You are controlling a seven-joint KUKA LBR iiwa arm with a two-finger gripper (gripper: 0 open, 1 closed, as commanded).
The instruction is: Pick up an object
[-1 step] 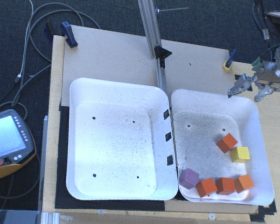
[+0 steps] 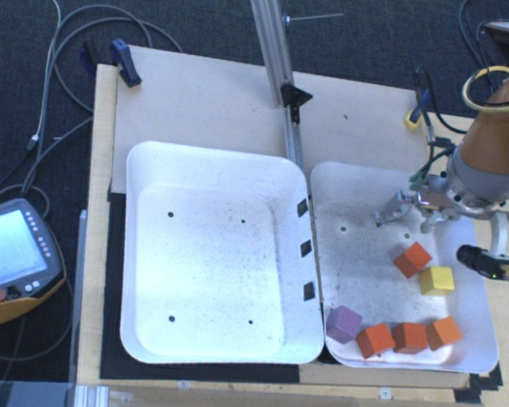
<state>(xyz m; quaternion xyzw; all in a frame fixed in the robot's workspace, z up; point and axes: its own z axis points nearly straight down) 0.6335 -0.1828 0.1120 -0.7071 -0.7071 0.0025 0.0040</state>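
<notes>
- Blocks sit gathered in the right bin (image 2: 328, 197), while the arm (image 2: 500, 135) leans in from the right with its claw (image 2: 417, 217) hanging over that bin's far half

- Claw fingers cannot be made out clearly against the speckled floor, so whether they are spread or closed cannot be told; nothing is seen between them

- Nearest targets are an orange block (image 2: 412, 260) and a yellow block (image 2: 437, 280), lying side by side just below the claw, near the bin's middle right

- Four more blocks line the bin's near wall: a purple block (image 2: 344, 323) at the left, then three orange ones (image 2: 409, 337) in a row, probably resting there because the floor curves up into the rim

- Blocks hard against that wall look awkward to grip, since a finger would have little room on the wall side; the two loose ones in the open look like the easier pick

- Left bin (image 2: 203, 256) shows its speckled floor and a few dark dots, and stands edge to edge with the right bin on the desk (image 2: 202, 101)

- Metal pole (image 2: 274, 36) rises from the desk's far side between the bins, and a handheld control screen (image 2: 2, 256) lies off to the left on the dark floor

- Pick appears not yet begun, as every block rests on the bin floor
</notes>
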